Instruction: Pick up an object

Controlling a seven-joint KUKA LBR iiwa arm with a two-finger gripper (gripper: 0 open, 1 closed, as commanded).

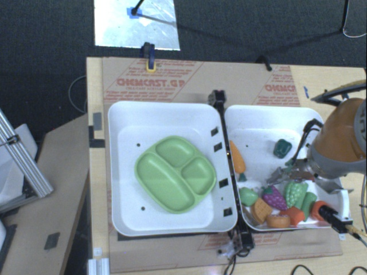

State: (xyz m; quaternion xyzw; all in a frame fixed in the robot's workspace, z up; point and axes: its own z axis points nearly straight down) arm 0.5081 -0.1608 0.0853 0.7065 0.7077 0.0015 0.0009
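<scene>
The right bin point(258, 125) holds several toy foods. An orange carrot point(237, 160) lies by its left wall and a dark green piece point(281, 148) sits alone further back. Along the front wall are a round green piece point(248, 196), purple grapes point(274, 197), a bumpy green vegetable point(295, 193), a tan cracker point(261, 211) and red and orange pieces point(295, 215). My gripper point(288, 175) hangs low over this pile, just behind the grapes and the bumpy green vegetable. Whether it touches or holds anything is unclear.
The left bin point(123, 153) holds a light green divided plate point(175, 173). A black divider with clips point(223, 153) runs between the bins. The grey and orange arm point(341, 145) covers the right bin's right side. Cardboard lies under both bins.
</scene>
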